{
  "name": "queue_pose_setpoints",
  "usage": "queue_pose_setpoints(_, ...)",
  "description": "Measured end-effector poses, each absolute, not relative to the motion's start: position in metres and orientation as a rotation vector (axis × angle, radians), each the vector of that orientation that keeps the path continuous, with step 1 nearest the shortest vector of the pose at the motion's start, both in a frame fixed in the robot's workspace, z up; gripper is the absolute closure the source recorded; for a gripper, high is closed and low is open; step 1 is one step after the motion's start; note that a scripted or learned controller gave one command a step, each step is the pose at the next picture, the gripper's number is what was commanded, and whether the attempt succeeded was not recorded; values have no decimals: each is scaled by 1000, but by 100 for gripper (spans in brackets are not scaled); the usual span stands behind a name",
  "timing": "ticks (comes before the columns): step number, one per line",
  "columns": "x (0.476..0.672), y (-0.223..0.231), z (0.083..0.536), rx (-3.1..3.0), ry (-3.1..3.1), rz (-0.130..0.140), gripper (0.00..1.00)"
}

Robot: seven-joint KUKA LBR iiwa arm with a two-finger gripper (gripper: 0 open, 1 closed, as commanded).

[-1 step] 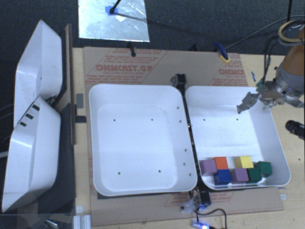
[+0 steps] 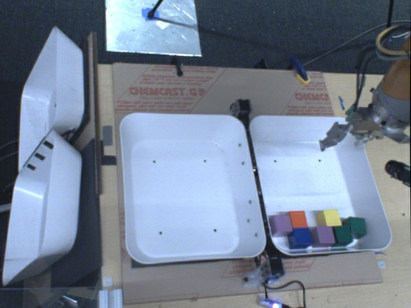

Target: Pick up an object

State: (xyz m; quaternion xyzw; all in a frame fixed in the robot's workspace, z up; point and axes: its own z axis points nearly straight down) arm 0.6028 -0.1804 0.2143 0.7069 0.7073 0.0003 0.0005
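Note:
Several small blocks lie clustered along the front wall of the right bin: a purple block, an orange block, a yellow block, a green block, a blue block and a second purple block. My gripper hangs over the far right corner of that bin, well behind the blocks. It is open, with nothing between its fingers.
The left bin sits beside the right one on a cardboard sheet. Two spare white bins lean at the far left. A metal plate lies behind the bench. Cables run near the front edge.

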Motion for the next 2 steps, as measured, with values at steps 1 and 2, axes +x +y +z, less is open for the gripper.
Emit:
queue_pose_setpoints(1,607,-171,160,2222,2225,-2,0)
queue_pose_setpoints(2,608,-176,117,2223,2223,-2,0)
